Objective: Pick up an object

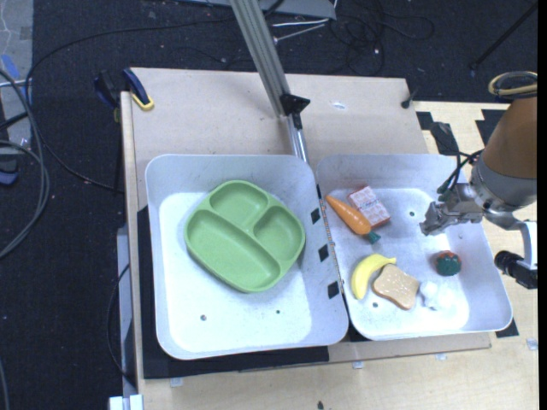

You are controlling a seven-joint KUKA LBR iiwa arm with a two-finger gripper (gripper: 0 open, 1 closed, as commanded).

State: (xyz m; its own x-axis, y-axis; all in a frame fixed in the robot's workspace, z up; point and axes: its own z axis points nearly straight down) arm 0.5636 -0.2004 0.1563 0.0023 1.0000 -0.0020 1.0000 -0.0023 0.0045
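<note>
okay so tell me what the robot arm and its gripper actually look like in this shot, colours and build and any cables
The arm is a thick rounded column coming in from the right: an orange-brown band above, a grey segment below it toward the wrist. The gripper is a small grey metal assembly, darker and more angular than the arm. Thin dark cables loop beside the wrist, and a yellowish ring sits at the arm's top edge.

The wooden bench (222,114) carries two shallow white bins, the left bin (171,314) touching the right bin (487,306).

No text, label, brand, number or sign can be read anywhere.
</note>
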